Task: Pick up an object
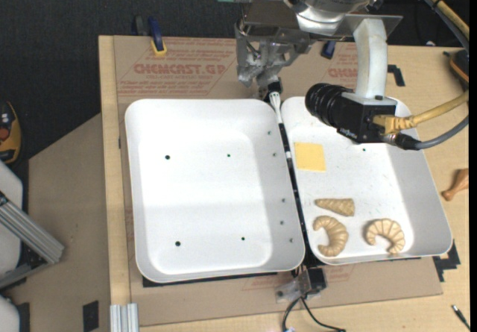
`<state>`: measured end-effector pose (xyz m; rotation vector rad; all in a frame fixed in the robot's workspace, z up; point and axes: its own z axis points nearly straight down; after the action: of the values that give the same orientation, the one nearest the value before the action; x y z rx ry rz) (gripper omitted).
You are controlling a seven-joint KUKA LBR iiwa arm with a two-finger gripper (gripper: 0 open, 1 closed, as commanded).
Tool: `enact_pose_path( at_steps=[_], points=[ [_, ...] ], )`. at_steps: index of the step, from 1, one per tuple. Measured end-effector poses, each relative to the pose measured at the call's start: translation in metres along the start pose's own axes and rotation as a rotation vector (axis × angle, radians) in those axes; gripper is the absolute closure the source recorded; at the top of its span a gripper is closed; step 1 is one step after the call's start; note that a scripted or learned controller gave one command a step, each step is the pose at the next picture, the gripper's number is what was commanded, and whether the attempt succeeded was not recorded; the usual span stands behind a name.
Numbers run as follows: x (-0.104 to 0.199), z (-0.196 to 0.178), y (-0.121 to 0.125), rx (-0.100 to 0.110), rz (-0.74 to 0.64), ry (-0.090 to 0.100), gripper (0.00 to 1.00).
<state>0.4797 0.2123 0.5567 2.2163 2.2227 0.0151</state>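
Nothing is in my grasp, so the candidates come first: a yellow square (pixel 310 157) lies flat near the right bin's (pixel 417 196) far left corner, beside the wall it shares with the left bin (pixel 149 174). A cone-shaped pastry (pixel 335 207) and two croissants (pixel 332 235) (pixel 385 234) sit along the right bin's near edge, close together but apart, likely just as they landed. My gripper (pixel 270 86) hangs over the far end of the divide between the bins; whether it stands apart or together I cannot tell. A black camera unit (pixel 346 112) on my wrist overhangs the right bin's far edge. The middle of that bin is bare, giving room to descend; I judge the square's nearness to the wall awkward.
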Motion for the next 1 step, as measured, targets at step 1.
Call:
enact_pose_path(
  at_steps=[1],
  points=[
    [0.0001,0.0006,-0.0001,0.001,0.0,-0.001,0.0]
  ],
)
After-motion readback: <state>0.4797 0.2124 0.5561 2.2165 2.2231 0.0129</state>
